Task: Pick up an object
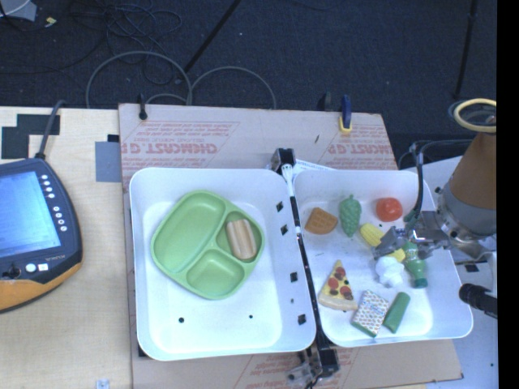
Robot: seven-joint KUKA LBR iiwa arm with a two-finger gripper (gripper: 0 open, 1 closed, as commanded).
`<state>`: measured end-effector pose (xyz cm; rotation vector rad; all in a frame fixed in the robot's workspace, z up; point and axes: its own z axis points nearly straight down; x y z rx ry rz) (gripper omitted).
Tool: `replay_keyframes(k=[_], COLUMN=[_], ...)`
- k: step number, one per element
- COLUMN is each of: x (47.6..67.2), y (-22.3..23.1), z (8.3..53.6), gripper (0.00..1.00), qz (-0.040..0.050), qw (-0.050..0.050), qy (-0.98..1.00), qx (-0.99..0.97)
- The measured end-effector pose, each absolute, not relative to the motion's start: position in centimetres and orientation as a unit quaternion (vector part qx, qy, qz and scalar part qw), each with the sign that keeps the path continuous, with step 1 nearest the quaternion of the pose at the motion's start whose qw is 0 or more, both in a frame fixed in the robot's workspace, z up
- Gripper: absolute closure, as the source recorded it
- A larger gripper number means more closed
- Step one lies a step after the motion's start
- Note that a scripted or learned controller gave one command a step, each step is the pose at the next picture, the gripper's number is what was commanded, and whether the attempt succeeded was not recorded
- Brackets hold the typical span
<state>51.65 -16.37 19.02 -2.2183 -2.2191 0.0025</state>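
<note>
The right bin (438,321) holds several toy foods: an orange bread piece (321,221), a green bunch of grapes (349,215), a red tomato (388,209), a yellow piece (370,234), a pizza slice (337,287), a speckled square block (371,312) and a green cucumber (396,312). My gripper (399,248) hangs low over the bin's right middle, reaching in from the right. Directly under it lie a white lump (390,272) and a small green piece (417,274). Nothing visibly sits in the gripper.
The left bin (162,331) carries a green divided plate (195,245) with a tan sausage roll (240,239) in its right compartment. A tablet-style pendant (32,225) lies on the bench at far left. Cables run behind the bins.
</note>
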Motion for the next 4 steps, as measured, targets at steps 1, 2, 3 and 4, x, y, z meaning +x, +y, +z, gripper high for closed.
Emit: replay_keyframes(k=[1, 2, 3, 4], x=[51.6, 54.7, 52.6, 50.0], y=[-16.5, -15.2, -3.4, -0.6], z=[20.0, 8.3, 19.3, 34.4], gripper=[1.0, 1.0, 1.0, 1.0], qz=[0.0011, 0.0, -0.0024, -0.0052], qw=[0.003, 0.0, 0.001, -0.003], qy=[-0.707, -0.708, -0.711, -0.709], qx=[-0.707, -0.707, -0.704, -0.705])
